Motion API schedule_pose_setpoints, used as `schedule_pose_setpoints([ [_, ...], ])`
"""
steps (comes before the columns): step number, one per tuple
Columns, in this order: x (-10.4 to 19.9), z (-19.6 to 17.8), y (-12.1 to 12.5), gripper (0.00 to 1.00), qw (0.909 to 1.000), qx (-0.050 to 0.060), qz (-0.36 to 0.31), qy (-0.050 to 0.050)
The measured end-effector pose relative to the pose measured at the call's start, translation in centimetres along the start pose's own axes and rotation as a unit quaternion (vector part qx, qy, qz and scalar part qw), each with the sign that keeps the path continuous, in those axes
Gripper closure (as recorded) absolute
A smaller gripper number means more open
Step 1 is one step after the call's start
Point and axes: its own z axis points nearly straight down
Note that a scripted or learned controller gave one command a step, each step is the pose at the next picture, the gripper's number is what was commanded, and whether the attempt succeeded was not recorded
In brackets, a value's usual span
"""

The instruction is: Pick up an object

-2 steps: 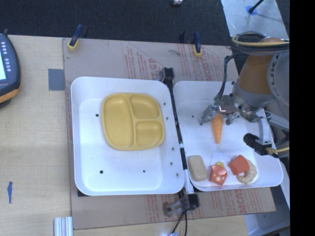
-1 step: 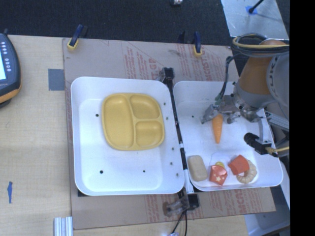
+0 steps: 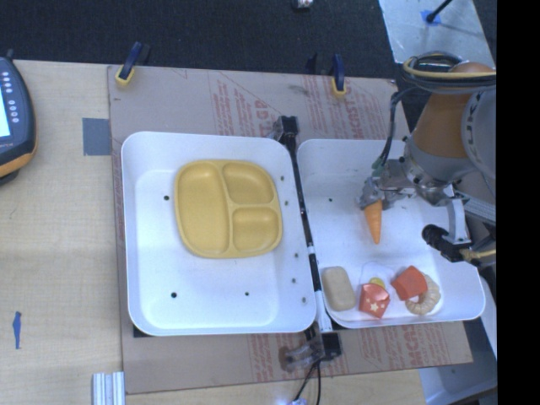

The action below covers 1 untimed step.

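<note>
An orange toy carrot lies in the right bin, pointed end toward the front. My gripper hangs right at the carrot's wide rear end, touching or just above it. The arm's orange band and grey wrist come in from the right over the bin's far right corner. At the front of the same bin lie a tan bread-like piece, a red block with a star and a red piece resting on a pale ring.
A yellow divided plate sits in the left bin. A black ridge separates the two bins. Clamps hold the cardboard at the back, and a control pendant lies at the far left.
</note>
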Motion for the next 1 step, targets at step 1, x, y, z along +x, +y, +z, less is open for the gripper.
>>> schedule_pose_setpoints([
  [1, 6.46, -9.52, 1.29, 1.00, 1.0000, -0.006, -0.003, 0.001],
])
